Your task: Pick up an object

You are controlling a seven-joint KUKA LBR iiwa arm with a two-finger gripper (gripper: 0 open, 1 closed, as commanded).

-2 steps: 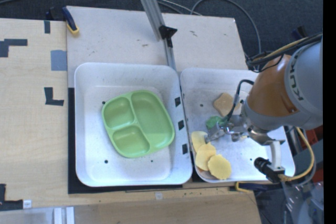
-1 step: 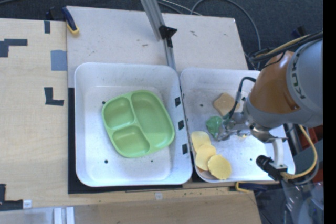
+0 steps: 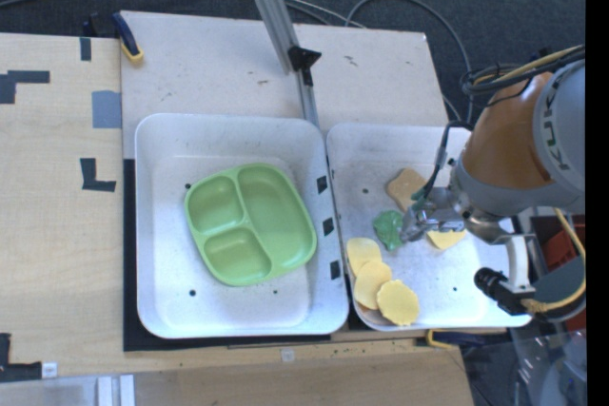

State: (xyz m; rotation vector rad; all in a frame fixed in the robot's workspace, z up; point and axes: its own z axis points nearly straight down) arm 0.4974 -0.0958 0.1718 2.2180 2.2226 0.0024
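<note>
While the arm (image 3: 519, 152) reaches in over the right bin (image 3: 354, 147), its gripper (image 3: 411, 228) sits low among the food pieces. The fingers touch the right edge of a green piece (image 3: 388, 228); whether they are closed on it cannot be told. Just above the fingers lies a tan slice (image 3: 406, 186). Just to their right a yellow wedge (image 3: 445, 239) shows. Below and left of them three yellow rounds (image 3: 380, 281) overlap. Well to the left, the left bin (image 3: 152, 204) holds a green tray (image 3: 249, 223).
</note>
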